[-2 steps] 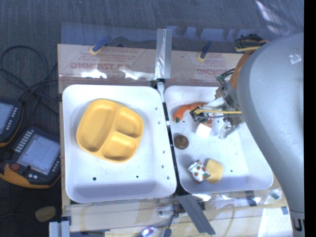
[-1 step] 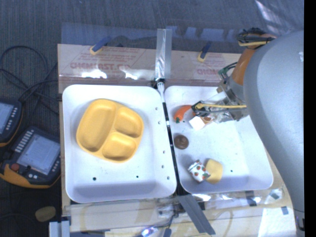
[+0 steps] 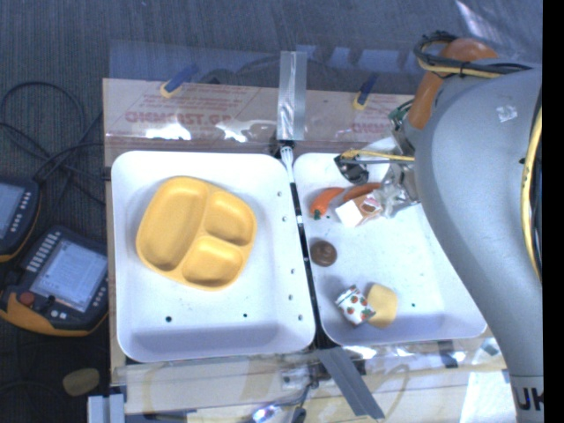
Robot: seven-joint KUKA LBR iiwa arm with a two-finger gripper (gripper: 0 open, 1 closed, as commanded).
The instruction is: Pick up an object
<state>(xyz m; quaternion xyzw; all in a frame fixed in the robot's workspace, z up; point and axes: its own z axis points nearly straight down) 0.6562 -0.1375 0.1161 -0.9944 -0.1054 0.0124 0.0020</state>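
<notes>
here gripper (image 3: 381, 196) sits by carrot (image 3: 327, 200) in rt bin (image 3: 414, 276).

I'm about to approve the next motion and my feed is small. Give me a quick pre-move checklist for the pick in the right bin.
1. Gripper is over the right bin: ok, at its far end.
2. A target lies near the gripper: ok, the orange carrot-like piece and a white block are beside it.
3. Object already held: cannot tell, the arm covers that spot.
4. Other items are apart from the target: ok, the brown disc and the cup with the yellow piece lie nearer the front.
5. Left bin contents out of the way: ok, the yellow divided tray sits there.
</notes>
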